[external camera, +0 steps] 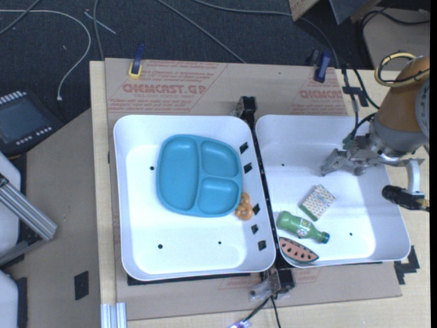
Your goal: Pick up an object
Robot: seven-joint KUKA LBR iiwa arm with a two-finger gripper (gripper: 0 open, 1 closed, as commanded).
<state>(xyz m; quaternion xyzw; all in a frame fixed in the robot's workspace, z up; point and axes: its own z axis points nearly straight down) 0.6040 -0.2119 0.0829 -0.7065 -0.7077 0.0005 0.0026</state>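
Note:
In the right bin (382, 248) lie a small speckled box (317, 201), a green bottle (302, 226) on its side, and a watermelon slice toy (298, 251) at the front rim. My gripper (345, 164) hangs over the back of this bin, above and right of the speckled box. Its fingers (330, 165) are spread open over bare bin floor with nothing between them. The left bin (136, 251) holds a blue divided plate (199, 175) with a small orange-brown toy (244, 208) at its right edge.
The grey arm with its orange band (403, 108) comes in from the right over the right bin's far corner. A black divider with clips (254, 183) runs between the bins. Cables lie on the dark floor behind the bench.

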